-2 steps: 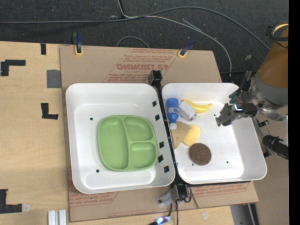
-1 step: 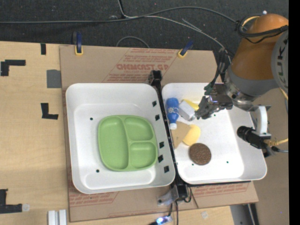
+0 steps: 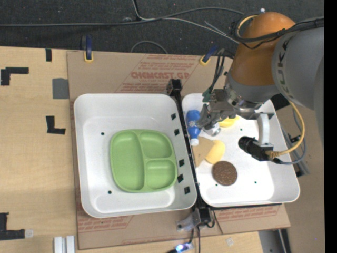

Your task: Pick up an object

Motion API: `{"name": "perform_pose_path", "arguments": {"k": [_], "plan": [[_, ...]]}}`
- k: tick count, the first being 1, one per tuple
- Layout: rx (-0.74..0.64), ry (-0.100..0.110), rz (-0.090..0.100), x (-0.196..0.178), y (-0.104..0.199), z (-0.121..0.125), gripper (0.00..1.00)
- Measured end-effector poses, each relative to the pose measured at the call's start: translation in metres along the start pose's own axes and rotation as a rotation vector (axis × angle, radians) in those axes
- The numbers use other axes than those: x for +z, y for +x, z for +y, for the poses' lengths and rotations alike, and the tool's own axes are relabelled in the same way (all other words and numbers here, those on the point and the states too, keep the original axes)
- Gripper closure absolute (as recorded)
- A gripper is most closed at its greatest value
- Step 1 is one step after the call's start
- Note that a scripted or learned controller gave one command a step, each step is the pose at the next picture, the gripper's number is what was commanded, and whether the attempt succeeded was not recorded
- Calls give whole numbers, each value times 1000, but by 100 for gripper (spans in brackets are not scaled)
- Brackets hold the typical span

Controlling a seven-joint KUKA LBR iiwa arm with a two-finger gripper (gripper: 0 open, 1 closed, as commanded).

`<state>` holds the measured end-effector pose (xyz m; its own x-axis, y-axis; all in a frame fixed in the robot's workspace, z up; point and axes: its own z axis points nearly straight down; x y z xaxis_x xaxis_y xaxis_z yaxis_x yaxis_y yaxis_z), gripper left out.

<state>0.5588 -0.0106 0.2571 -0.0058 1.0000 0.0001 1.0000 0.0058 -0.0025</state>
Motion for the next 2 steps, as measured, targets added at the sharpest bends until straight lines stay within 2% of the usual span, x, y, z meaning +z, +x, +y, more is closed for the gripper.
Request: {"name": "perform_pose_path", "arguments": {"k": [2], "plan": [[0, -1, 0, 33, 99, 44, 100]]}}
